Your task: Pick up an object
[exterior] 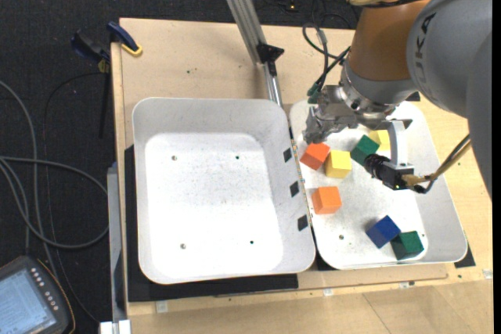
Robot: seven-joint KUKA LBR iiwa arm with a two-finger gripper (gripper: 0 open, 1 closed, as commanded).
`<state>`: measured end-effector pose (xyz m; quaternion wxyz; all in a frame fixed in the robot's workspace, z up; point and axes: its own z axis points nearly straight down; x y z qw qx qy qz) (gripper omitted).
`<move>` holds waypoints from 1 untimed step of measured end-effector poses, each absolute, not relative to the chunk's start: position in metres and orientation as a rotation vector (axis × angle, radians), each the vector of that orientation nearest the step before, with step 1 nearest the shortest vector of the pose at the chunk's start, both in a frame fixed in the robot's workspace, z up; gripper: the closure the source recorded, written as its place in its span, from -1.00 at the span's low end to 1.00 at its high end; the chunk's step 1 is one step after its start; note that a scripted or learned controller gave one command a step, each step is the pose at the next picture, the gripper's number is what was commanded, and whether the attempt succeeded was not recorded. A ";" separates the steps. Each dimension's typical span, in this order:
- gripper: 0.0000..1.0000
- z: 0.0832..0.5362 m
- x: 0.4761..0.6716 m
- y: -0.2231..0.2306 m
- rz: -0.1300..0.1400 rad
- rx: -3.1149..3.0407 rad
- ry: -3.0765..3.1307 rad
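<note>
The right bin [438, 192] holds several coloured blocks. An orange block [315, 156] lies near its left wall, with a yellow block [339, 163] touching its right side. A second orange block [326, 199] sits below them. A green block [365, 149] lies right of the yellow one, with another yellow block [380, 138] partly hidden behind it. A blue block [383, 231] and a dark green block [408, 244] rest near the front right. My gripper [319, 131] hangs just above the upper orange block. The wrist hides how its fingers stand.
The left bin [156, 168] lies beside the right one. A metal pole [243, 4] slants over the bench's back. A black bracket [387, 168] hangs from the wrist over the right bin. Cables trail at the left and back.
</note>
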<state>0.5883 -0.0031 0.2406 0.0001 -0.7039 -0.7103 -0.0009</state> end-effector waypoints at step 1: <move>1.00 0.249 0.606 0.047 -0.005 -2.213 -2.231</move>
